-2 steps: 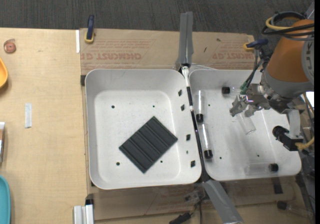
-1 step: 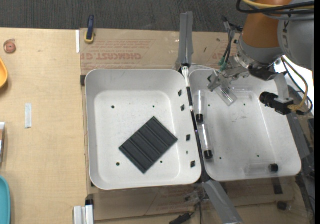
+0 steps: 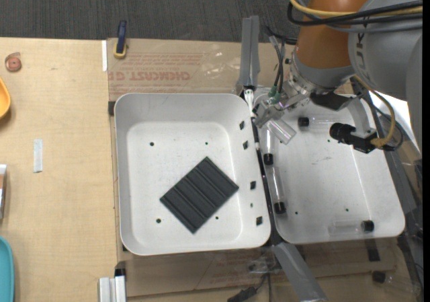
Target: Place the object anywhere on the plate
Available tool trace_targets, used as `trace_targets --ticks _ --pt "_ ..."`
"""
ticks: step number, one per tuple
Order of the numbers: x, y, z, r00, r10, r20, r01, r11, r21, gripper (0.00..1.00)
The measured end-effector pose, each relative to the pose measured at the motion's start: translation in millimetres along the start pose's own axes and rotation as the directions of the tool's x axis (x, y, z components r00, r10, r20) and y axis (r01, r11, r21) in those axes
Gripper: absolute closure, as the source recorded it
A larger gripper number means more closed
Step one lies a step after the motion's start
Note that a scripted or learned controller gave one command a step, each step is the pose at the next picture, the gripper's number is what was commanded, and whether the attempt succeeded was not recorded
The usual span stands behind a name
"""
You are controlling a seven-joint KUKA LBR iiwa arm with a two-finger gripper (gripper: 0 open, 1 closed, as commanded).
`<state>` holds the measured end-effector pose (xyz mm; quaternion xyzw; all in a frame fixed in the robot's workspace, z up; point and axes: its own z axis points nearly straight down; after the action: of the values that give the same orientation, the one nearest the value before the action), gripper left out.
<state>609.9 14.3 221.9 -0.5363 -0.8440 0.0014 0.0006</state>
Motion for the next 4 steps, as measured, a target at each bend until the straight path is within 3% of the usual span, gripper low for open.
trace_targets --ticks 1,2,3,4 --pt "73.4 25.2 0.7 0.939 -0.344 0.0 0.344 0.939 -0.001 1.0" --pt "76.8 -37.5 -87.9 0.739 -0.674 0.003 0.674 0.739 -0.003 1.0" --pt "76.8 -37.5 -87.9 0.739 -0.673 0.003 0.673 0.739 -0.003 0.0" --pt "75.2 -36.8 -96.6 0.741 -0.671 0.005 0.671 0.741 -0.003 1.0"
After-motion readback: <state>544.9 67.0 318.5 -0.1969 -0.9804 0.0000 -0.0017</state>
